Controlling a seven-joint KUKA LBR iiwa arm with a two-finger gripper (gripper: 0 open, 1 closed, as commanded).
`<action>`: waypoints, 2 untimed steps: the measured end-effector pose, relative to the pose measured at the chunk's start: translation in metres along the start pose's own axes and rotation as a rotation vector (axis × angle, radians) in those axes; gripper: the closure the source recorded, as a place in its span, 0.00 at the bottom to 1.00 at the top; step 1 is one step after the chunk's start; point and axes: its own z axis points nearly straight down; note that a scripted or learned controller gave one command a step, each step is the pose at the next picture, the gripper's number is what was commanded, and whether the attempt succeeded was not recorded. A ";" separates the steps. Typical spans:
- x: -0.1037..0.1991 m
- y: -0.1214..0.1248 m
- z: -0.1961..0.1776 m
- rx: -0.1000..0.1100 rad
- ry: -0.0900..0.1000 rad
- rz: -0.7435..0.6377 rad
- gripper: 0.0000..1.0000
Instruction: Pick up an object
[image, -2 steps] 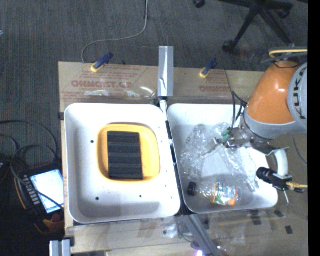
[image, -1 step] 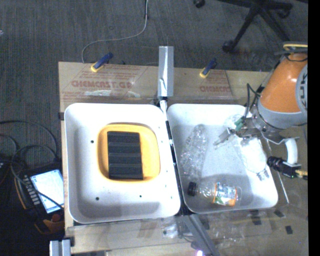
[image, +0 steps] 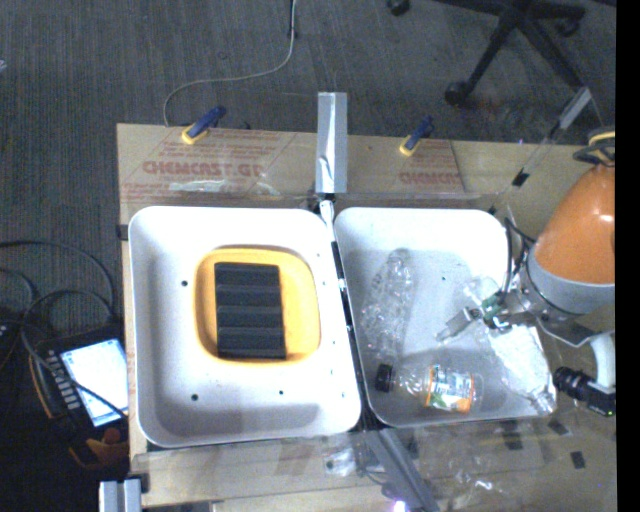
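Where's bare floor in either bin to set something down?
Left bin: bare strips all around the yellow tray, widest along the near edge. Right bin: bare patch at the far wall; crowded nearer, with clear bottle, labelled bottle and claw.

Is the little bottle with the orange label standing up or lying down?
Lying down. The bottle rests on its side along the right bin's near edge, with its black cap pointing left.

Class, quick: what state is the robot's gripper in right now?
Gripper: over the right bin; open or closed cannot be told; nothing visibly held.
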 end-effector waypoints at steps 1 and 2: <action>-0.069 0.064 0.052 0.003 0.001 0.417 0.00; 0.022 0.000 0.076 0.002 0.002 0.249 0.00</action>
